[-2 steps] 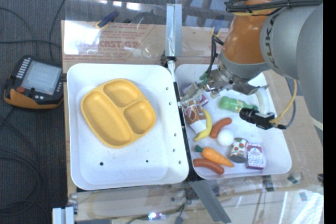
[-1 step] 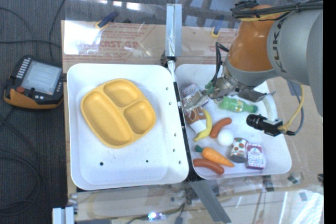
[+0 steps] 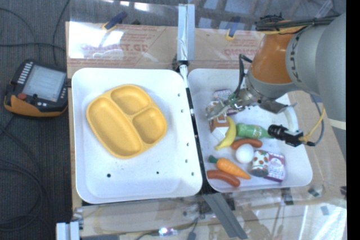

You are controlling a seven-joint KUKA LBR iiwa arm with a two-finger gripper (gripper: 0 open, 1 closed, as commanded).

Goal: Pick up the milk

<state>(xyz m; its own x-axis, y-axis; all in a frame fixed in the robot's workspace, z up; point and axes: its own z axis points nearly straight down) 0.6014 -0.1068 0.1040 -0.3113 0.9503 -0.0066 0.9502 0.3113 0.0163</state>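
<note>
Legible writing: none; faint reddish mirrored lettering shows on the clear panel behind the 2 bins, too washed out to read, and the print on the cartons is too small to make out. Grey arm with orange band enters from the right; its 2-finger gripper is low over the far-left part of the right white bin, directly at a small brown-and-white milk carton lying tilted near that bin's left wall. Finger state: cannot tell, the tips merge with the carton and the glare, and no object is clearly seen between them. Just in front of the carton: a yellow plastic banana, then a green plastic cucumber-shaped piece toward the bin's centre, a red sausage-shaped piece, and a white egg. Near the front edge: an orange plastic carrot, a second red sausage, and a red-and-white strawberry-printed box toward the front-right corner. Left white bin carries a yellow 3-compartment plastic tray at its centre.
</note>
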